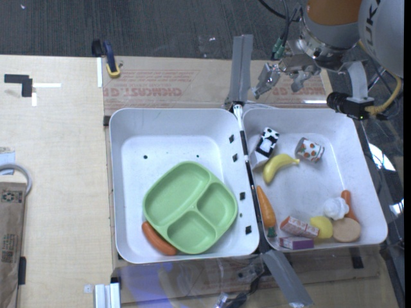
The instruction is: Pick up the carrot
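The carrot (266, 210), orange with a green end, lies lengthwise against the left wall of the right bin (366, 172), just below the banana (279, 167). My gripper (282, 82) hangs high above the bench behind the right bin's far edge, well away from the carrot. Its two fingers (264, 85) are spread apart and open, with nothing between them.
The left bin (122, 172) holds a green divided plate (191, 206) and a red sausage (158, 239). The right bin also has a black-and-white toy (268, 142), a small can (309, 150), a lemon (322, 226), small boxes (297, 226) and other food toys at its front right.
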Robot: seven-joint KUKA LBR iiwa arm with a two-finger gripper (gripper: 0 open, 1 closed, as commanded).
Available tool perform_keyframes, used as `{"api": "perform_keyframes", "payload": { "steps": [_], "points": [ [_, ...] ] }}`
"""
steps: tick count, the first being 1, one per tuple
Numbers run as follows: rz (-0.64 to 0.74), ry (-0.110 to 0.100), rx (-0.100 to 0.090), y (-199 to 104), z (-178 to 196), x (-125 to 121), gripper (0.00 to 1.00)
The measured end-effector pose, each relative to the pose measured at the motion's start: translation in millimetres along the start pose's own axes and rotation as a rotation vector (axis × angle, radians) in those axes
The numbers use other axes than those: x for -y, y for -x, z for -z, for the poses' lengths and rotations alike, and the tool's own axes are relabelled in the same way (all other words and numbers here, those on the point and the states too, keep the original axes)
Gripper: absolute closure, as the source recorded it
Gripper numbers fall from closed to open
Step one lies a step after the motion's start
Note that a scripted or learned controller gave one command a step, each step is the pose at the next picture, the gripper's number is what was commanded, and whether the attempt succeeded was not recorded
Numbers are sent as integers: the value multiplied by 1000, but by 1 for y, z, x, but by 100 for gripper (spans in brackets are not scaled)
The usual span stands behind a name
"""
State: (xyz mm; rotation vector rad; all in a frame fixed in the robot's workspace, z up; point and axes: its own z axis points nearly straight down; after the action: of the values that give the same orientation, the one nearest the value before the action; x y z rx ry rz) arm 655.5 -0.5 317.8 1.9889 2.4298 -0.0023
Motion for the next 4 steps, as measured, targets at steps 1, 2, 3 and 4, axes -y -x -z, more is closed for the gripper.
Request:
{"api": "perform_keyframes", "payload": {
  "steps": [1, 2, 3, 4],
  "points": [
    [191, -2, -1, -87, -95, 30, 0],
    [29, -4, -2, -53, -127, 107, 0],
    [-313, -4, -2, 16, -127, 175, 0],
    [-524, -5, 0, 24, -128, 96, 0]
  ]
}}
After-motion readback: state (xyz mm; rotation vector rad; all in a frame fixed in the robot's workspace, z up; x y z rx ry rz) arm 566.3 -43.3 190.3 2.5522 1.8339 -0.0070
